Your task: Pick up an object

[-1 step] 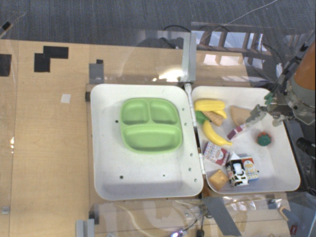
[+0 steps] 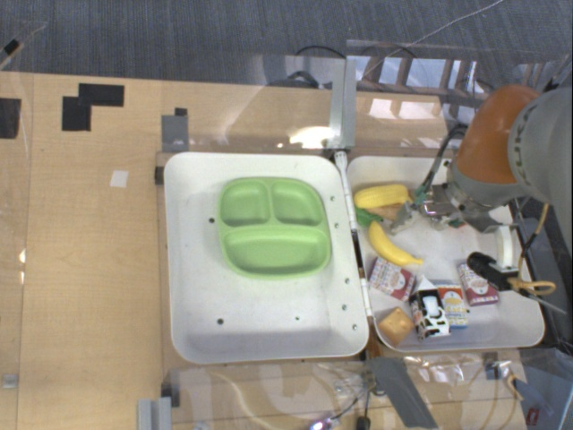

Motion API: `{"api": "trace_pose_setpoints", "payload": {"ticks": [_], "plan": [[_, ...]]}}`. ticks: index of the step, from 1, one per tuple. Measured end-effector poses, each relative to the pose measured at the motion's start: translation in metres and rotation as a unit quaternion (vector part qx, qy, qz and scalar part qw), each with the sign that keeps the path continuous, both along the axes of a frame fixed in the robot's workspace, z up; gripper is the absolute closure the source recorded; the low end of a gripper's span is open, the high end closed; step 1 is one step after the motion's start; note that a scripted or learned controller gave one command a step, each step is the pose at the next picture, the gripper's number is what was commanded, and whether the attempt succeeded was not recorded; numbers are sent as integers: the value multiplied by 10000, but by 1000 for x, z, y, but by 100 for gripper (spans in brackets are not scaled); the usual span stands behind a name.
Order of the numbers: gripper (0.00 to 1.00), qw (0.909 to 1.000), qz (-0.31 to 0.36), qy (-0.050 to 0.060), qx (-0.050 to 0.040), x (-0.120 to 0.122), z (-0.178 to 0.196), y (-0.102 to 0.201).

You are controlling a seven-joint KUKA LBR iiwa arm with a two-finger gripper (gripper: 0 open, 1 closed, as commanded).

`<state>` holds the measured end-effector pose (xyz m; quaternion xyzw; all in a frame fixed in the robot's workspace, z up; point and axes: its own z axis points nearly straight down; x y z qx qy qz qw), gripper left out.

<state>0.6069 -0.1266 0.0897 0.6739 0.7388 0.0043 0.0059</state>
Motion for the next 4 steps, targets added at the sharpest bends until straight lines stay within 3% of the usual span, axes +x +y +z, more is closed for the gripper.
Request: {"api": "trace_pose_setpoints", "payload": {"ticks": [1,2,3,4], "plan": [[0,9997,-138,222,19,56,-4,4],[0,9955,943,13,-5,-24,0,10],[0,9696,2447,-17,-37,-32,1,6],[0,9707,2403,-40,-50,-102,2,19]]}}
